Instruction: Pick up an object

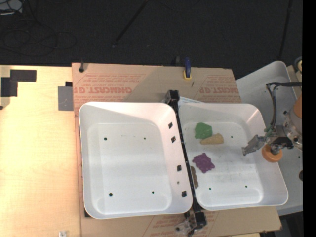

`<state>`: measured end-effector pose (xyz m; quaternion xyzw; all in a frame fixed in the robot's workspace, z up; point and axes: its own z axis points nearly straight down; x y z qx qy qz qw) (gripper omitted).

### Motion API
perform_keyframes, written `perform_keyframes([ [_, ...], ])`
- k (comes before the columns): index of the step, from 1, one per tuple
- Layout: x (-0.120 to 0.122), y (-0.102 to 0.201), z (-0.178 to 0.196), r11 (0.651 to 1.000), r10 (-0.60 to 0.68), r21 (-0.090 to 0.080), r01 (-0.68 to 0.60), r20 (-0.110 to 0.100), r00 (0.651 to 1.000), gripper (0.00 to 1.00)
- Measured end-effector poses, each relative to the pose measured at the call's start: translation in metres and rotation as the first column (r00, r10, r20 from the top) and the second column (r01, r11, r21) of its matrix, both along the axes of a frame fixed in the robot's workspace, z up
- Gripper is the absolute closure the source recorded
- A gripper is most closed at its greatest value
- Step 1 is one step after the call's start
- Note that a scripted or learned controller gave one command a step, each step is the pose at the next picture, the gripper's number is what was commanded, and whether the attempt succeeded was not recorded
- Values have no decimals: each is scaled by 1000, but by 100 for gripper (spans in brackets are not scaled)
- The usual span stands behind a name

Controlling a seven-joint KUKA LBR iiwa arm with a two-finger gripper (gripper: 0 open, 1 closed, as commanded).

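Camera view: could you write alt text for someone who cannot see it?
Two shallow white bins sit side by side; the right bin holds a green object, a tan object and a purple object. The end effector hangs over its right side.

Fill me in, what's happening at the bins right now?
The arm reaches in from the right, with its tool at the right edge of the right bin. It holds nothing that I can see. Three small things lie apart from it toward that bin's left side: a green piece, a tan piece just beside it, and a purple piece below them. The left bin sits alongside. No pick has been made yet.
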<state>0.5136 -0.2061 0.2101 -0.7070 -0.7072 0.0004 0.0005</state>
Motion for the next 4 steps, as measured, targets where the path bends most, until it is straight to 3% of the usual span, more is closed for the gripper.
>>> perform_keyframes([
  [1,4,21,149,1000,2,-4,-2,16,1000,0],
  [2,2,21,151,1000,3,-1,-3,-1,1000,100],
  [3,-41,1,41,1000,-3,5,3,-14,1000,100],
  [4,-22,71,118,1000,8,1,-8,7,1000,100],
])
